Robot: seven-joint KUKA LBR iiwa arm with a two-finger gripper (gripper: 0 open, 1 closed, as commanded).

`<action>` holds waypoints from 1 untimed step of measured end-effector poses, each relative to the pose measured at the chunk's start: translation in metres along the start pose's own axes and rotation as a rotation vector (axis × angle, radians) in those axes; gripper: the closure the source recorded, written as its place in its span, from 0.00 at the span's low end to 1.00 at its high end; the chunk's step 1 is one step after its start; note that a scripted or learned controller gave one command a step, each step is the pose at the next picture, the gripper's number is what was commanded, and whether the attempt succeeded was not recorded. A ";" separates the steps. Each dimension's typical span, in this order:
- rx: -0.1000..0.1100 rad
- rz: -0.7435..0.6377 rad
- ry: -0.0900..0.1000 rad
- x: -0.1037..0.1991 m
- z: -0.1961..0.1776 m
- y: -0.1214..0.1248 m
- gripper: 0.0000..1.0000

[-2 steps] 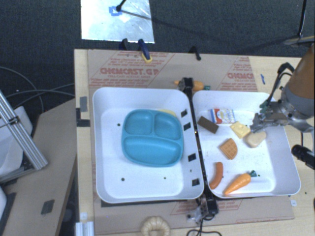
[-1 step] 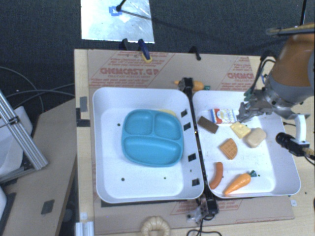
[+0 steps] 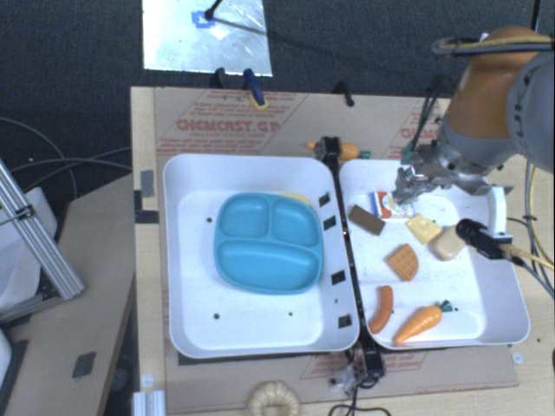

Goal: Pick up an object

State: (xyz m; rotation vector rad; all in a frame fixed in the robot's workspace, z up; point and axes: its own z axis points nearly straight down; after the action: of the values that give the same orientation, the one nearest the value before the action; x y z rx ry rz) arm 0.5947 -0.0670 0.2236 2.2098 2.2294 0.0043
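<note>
Even, diffuse overhead light, fairly bright. White bins (image 3: 260, 167) w/ only soft faint shadows at walls. Strong glare on foil sheet (image 3: 208, 24) at top; dark floor around it dim. Low-res, slightly soft overall; arm (image 3: 490, 102) a bit blurred, small items lack detail.

a blue tray (image 3: 267, 254) in a white bin (image 3: 186, 232), an orange carrot (image 3: 419, 321), perhaps a brown waffle (image 3: 402, 262).

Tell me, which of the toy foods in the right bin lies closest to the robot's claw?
The red and white packet, just left of the gripper. The carrot and sausage lie far off at the bin's near edge.
</note>
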 end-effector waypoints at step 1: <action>0.002 0.008 -0.001 -0.011 0.009 0.003 1.00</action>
State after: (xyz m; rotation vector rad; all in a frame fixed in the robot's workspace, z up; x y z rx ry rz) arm 0.5977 -0.0784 0.2143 2.2195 2.2204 0.0004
